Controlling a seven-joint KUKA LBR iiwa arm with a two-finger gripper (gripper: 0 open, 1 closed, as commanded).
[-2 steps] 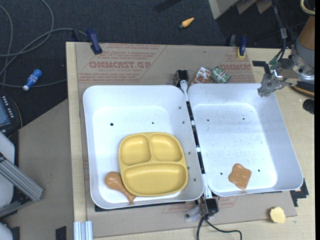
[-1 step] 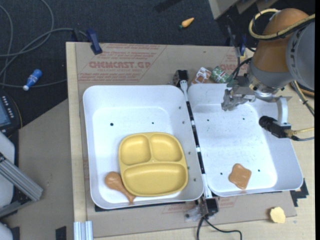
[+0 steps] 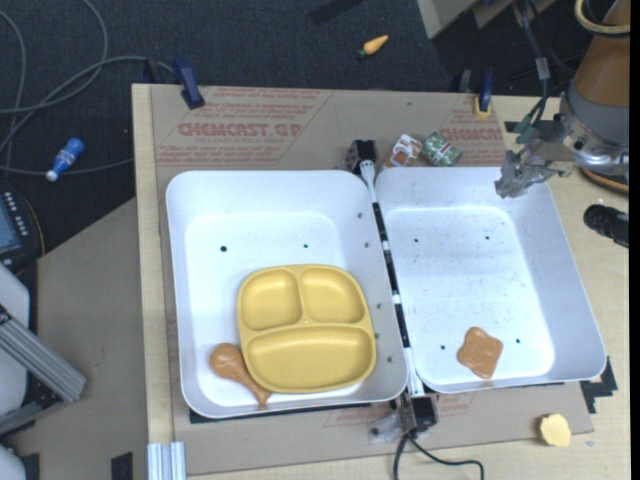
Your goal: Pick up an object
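Tan toy piece, right bin: probably light, firm; pinch across its middle. My gripper state: cannot tell.

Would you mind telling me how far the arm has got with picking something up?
Nothing looks picked yet. The yellow tray and the drumstick lie in the left bin, and the brown piece lies in the right bin. The gripper sits at the right bin's far corner, well away from the brown piece, with nothing seen in it. The reach, the grasp and the lift are all left.
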